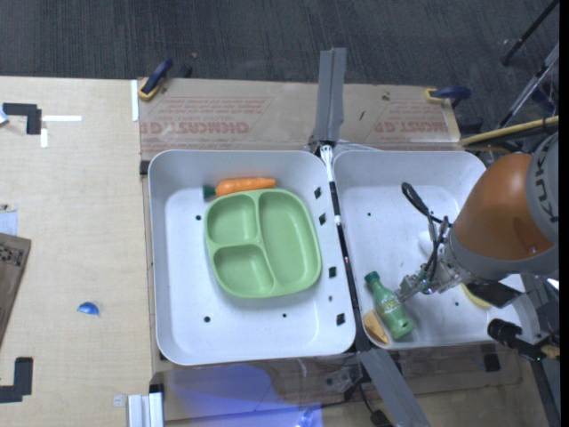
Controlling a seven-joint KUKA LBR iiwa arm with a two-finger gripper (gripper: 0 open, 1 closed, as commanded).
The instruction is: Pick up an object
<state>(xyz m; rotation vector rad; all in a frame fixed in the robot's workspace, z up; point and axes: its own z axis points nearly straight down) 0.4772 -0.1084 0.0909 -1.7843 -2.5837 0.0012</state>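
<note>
The end effector [418, 285] hangs low in the right bin [382, 194], just beside the upper end of a green bottle [388, 306] that lies tilted near the bin's front-left corner — whether it is spread or pressed together I cannot tell. A yellowish object [376, 328] touches the bottle's lower side, and a black utensil [416, 199] lies farther back in the same bin. In the left bin [178, 265] a green divided plate [263, 242] sits in the middle, an orange carrot [242, 185] just behind it.
</note>
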